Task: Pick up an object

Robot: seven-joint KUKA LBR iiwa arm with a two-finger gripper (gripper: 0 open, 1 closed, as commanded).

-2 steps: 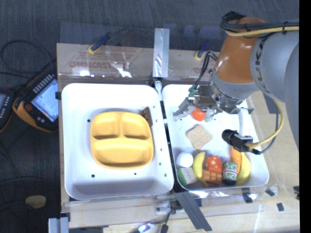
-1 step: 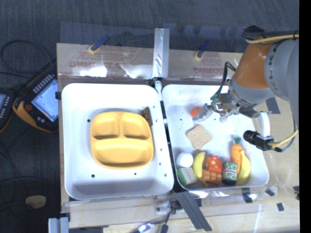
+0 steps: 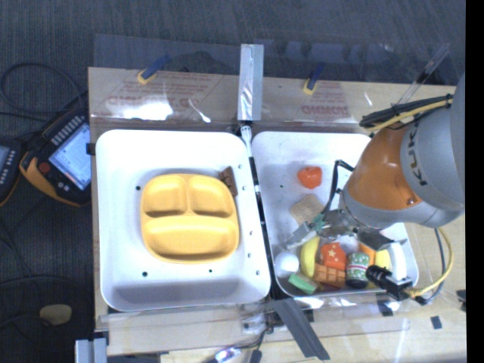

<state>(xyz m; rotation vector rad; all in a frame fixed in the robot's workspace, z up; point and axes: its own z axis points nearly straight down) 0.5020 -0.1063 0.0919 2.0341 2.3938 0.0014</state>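
The bench (image 3: 113, 82) is pale wood under clear plastic sheeting, with two glossy white bins side by side. The left bin (image 3: 121, 157) has rounded corners and holds a smooth yellow plastic tray (image 3: 189, 218) with three moulded compartments, lying flat at its middle; a small brown piece (image 3: 227, 177) sits at the tray's upper right corner.

The right bin (image 3: 276, 153) holds a huddle of small toys along its near edge: a round white ball (image 3: 286, 263), a flat green piece (image 3: 302, 283), a curved yellow banana (image 3: 309, 257), a red block with a star mark (image 3: 332, 257) and a dark green patterned lump (image 3: 358, 264). Farther up lie a beige slab (image 3: 305, 207) and a glossy orange-red tomato (image 3: 309, 176), apart from the rest.

The arm (image 3: 423, 172), grey with a shiny orange band, bends down over this bin from the right. The jaws (image 3: 321, 225) sit low just above the banana and red block, beside the beige slab; whether they are apart or together cannot be told.
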